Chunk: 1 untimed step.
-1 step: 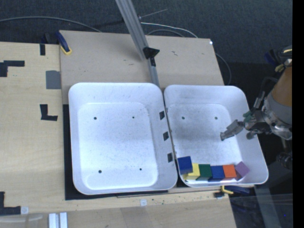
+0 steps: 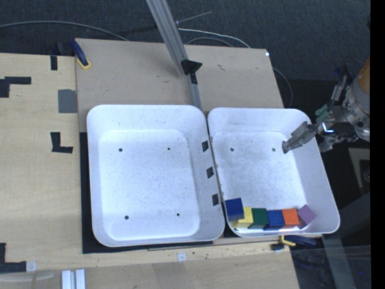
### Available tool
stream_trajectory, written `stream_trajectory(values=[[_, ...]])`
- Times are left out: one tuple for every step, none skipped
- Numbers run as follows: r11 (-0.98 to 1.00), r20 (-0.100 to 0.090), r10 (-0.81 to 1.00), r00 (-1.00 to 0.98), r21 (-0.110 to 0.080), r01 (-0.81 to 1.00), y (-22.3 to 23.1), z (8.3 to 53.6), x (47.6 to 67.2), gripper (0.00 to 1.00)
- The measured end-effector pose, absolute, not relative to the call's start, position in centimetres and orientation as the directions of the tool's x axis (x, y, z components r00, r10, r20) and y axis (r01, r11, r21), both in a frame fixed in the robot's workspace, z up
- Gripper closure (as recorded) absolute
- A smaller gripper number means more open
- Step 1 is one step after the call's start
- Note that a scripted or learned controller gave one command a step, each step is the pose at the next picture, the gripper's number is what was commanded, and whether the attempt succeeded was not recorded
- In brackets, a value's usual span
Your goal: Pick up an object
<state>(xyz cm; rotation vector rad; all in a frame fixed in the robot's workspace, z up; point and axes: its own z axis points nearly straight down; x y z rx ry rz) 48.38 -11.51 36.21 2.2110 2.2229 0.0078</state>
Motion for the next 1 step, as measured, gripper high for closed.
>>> stream_trajectory(values=[[0.003, -0.001, 1.000, -0.003, -0.001, 1.000, -11.63, 36.77, 48.31, 1.00]])
